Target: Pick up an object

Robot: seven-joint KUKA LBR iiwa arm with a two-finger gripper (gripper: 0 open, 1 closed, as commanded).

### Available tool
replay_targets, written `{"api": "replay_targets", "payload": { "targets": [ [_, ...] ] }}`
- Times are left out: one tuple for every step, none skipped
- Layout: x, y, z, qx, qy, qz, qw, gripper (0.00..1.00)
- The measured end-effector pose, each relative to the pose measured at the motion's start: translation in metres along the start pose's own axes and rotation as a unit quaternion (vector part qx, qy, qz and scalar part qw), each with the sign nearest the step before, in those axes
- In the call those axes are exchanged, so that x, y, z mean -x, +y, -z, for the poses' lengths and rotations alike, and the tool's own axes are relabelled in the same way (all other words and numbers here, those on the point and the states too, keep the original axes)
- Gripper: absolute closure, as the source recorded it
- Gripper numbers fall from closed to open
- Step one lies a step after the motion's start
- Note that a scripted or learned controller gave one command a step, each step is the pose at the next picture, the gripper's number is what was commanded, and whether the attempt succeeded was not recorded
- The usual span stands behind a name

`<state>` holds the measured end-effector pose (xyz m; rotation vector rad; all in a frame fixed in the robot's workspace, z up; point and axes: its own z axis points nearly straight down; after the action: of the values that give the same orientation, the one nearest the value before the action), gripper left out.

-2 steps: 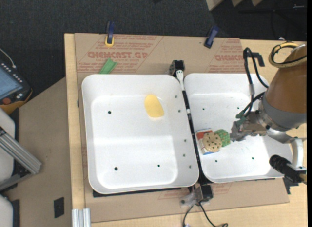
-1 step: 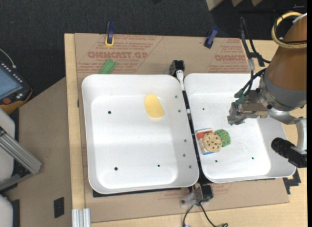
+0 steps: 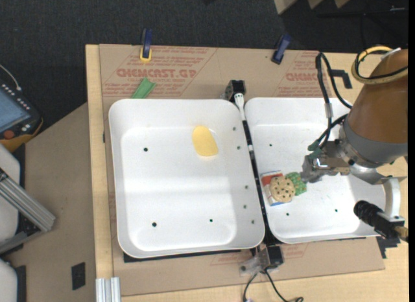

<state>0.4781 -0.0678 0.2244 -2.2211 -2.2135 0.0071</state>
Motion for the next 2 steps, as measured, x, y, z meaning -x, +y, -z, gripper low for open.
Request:
{"api": "replay_targets", "payload": {
  "targets": [
    [0.061,0.000,-0.019,0.002,-0.001,-0.002,1.0000,1.00],
    [-0.004,0.003,0.055,0.008,0.000,0.006,0.9999,1.00]
  ]
}}
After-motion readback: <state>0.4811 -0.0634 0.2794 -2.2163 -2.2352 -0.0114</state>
